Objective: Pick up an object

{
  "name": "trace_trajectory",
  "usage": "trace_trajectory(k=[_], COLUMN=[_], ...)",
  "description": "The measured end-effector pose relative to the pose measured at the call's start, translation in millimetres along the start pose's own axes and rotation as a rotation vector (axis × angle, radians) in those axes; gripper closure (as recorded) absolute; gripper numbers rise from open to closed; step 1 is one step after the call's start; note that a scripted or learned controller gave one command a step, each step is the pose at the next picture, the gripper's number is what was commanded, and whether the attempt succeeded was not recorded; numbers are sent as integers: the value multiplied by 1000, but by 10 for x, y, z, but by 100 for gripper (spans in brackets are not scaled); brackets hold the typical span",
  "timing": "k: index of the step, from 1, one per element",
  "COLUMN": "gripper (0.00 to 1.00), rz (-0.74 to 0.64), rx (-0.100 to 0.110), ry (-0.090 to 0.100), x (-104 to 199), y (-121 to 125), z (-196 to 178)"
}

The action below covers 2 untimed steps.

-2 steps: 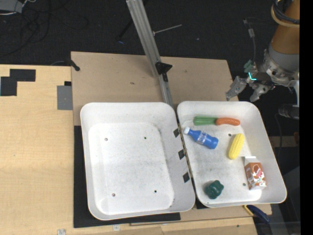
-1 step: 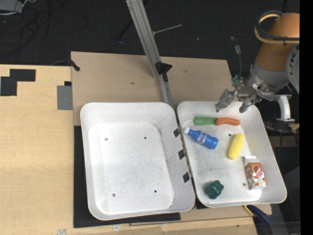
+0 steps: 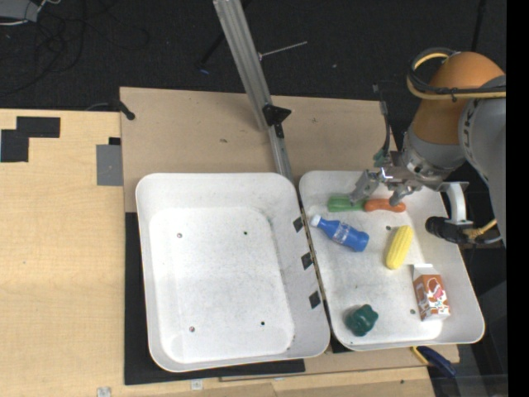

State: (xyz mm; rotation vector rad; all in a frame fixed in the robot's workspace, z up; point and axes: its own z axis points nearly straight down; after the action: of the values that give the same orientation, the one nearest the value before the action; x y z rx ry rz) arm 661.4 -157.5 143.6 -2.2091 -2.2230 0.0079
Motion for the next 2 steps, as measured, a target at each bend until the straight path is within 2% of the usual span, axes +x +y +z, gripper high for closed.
trace_trajectory(k=[1,2], gripper=[0,100], rz=[0,0], rx=[-1,-6], ry=[-1,-1], x=[12,9], y=[-8,5], z=[540,401])
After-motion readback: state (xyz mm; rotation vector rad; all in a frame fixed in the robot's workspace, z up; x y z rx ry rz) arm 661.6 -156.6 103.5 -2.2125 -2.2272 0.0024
